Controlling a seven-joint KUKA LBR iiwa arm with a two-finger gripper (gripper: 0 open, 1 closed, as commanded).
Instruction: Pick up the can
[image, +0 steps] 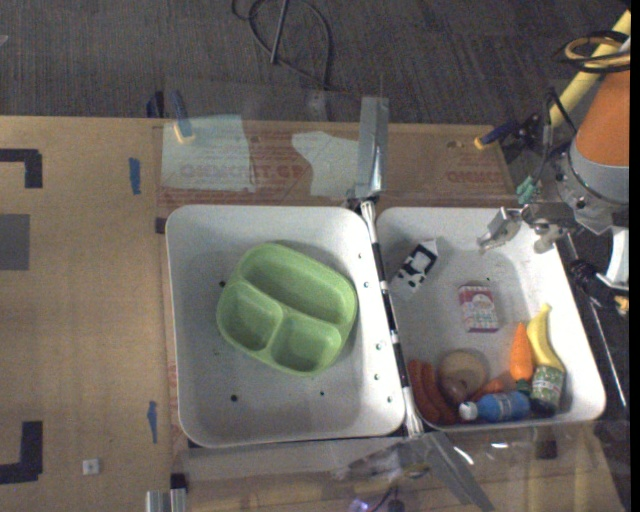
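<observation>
Below my pincer (522, 228), which hangs open and holds nothing over the right bin (590, 345), I see the can (479, 307) lying flat.

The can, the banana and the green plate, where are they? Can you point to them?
can (547, 386), camera view, on its green label, in the right bin's near corner.
banana (543, 340), camera view, middle of its yellow curve.
green plate (287, 308), camera view, on the divider between its compartments.
</observation>
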